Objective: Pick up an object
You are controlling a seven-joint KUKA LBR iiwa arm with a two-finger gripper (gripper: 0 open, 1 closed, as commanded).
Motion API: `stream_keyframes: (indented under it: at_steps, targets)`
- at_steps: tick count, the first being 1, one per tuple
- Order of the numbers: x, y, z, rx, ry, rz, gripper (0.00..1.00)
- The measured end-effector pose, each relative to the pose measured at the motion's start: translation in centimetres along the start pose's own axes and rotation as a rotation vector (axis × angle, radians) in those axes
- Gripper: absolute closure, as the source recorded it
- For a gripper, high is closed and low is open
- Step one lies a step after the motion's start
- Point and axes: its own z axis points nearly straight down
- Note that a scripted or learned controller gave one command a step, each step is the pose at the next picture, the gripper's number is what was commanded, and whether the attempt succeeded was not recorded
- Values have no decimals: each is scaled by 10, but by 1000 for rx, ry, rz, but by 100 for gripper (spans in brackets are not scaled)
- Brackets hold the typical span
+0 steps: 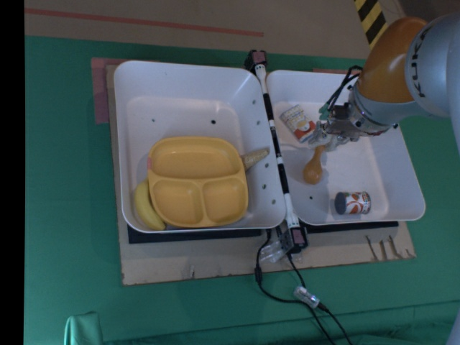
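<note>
In the right bin lie three objects. A brown gourd-shaped toy rests near the bin's middle with its narrow end pointing up-right. A white cup with a red and orange label lies on its side by the left wall. A small can with a printed label lies near the front. My gripper hangs just above the narrow end of the brown toy, to the right of the white cup. The wrist hides where its tip meets the toy.
The left bin holds a yellow divided plate, a banana at its front left and a cone-shaped toy at the right wall. A black-and-white divider bar runs between the bins. Cables trail in front.
</note>
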Motion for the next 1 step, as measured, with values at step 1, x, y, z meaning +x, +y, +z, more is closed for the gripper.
stream_keyframes:
  at_steps: [1]
  targets:
    - [26, 50, -152, 23, 10, -10, 100]
